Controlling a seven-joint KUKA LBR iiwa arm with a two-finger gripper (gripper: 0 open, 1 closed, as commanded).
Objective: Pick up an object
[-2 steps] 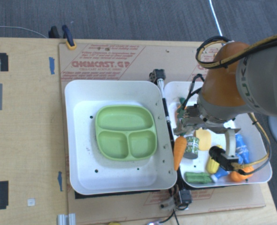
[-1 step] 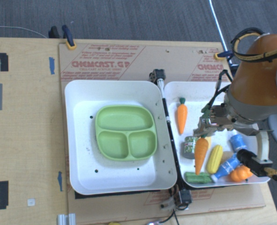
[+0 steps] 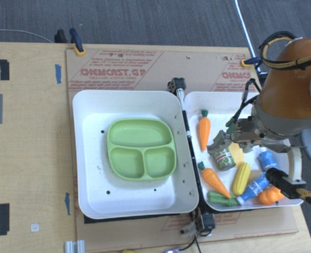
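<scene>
The right bin (image 3: 219,100) holds several toy foods. An upright carrot (image 3: 204,132) lies near its left wall, and a second carrot (image 3: 214,179) lies lower down. A yellow corn cob (image 3: 241,177) and a green pod (image 3: 222,198) sit near the front. A small grey can with a green label (image 3: 224,158) lies in the middle beside a yellow block (image 3: 236,155). My gripper (image 3: 228,140) hangs just above the can, under the grey and orange arm (image 3: 290,88). A blue bottle (image 3: 266,159), a blue-white bottle (image 3: 254,187) and an orange fruit (image 3: 270,195) sit to the right.
The left bin (image 3: 87,141) holds a green three-part plate (image 3: 141,147). A black clamp (image 3: 176,84) sits between the bins at the back. Both bins rest on a cardboard sheet (image 3: 118,67) on the wooden bench.
</scene>
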